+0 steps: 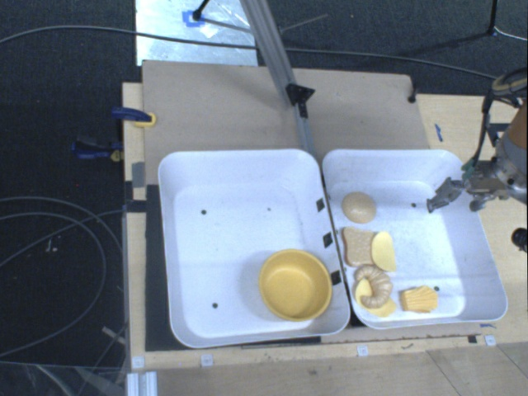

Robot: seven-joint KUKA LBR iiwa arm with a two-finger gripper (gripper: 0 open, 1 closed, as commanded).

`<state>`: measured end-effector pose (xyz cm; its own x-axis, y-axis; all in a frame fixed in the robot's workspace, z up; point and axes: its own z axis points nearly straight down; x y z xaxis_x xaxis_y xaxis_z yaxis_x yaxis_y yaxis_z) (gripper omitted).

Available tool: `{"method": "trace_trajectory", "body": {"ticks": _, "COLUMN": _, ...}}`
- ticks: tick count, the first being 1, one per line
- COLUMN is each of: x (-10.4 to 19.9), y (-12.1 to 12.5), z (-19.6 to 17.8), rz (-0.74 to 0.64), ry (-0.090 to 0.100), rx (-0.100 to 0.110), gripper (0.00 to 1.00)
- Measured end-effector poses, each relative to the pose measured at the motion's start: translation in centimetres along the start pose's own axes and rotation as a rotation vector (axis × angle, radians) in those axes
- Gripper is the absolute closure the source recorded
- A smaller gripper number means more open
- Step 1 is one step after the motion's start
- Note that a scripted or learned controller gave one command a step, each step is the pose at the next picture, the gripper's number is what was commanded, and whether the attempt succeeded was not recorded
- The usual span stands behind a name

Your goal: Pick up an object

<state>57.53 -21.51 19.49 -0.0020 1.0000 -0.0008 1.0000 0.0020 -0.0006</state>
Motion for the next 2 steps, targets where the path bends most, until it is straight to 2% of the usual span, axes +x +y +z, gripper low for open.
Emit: {"method": "trace_trajectory", "body": {"ticks": 2, "x": 1.0, "y": 0.1, "z": 8.6, "rz": -0.001, "ry": 0.001, "rx": 0.000, "gripper": 0.00}}
